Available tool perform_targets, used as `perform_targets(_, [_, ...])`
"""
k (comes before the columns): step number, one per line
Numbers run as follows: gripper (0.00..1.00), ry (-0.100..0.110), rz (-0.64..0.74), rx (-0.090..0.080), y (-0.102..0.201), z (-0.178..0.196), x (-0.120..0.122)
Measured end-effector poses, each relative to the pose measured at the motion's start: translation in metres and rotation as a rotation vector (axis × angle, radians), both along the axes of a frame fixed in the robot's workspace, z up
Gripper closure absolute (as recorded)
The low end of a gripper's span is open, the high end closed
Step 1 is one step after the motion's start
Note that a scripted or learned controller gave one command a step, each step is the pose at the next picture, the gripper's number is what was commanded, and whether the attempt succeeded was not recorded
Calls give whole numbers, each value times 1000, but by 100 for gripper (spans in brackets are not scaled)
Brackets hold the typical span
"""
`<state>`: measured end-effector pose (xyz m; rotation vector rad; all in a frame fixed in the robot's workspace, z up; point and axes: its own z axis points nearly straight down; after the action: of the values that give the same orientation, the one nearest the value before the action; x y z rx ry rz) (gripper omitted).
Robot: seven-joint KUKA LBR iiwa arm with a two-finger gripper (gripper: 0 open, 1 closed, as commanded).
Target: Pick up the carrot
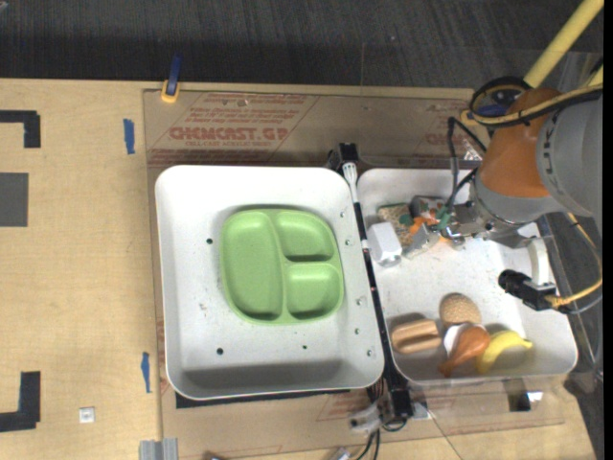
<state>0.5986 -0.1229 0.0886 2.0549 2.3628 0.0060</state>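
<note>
Arm: reaching in from the right, over the far part of the right bin.
Gripper: hanging low by that bin's far left corner; grip state I cannot tell (too cluttered and small).
Carrot: lying at the near edge, between a bun and a banana, well apart from the gripper.
Left bin: holding a green divided plate.

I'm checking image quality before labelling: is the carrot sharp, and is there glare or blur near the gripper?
Camera view: the carrot is soft-edged but distinct; the gripper area is cluttered and slightly blurred; the white right bin is bright, not blown out; lighting is even with faint shadows.
</note>
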Motion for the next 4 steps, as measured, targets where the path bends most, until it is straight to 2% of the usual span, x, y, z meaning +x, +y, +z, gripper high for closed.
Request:
perform_targets(1, [100,-8,4,-7,-2,13,2])
perform_targets(2, [100,44,56,-6,7,2,50])
perform_targets(3, [0,52,58,12,16,1,49])
perform_targets(4, [0,71,-471,8,25,0,60])
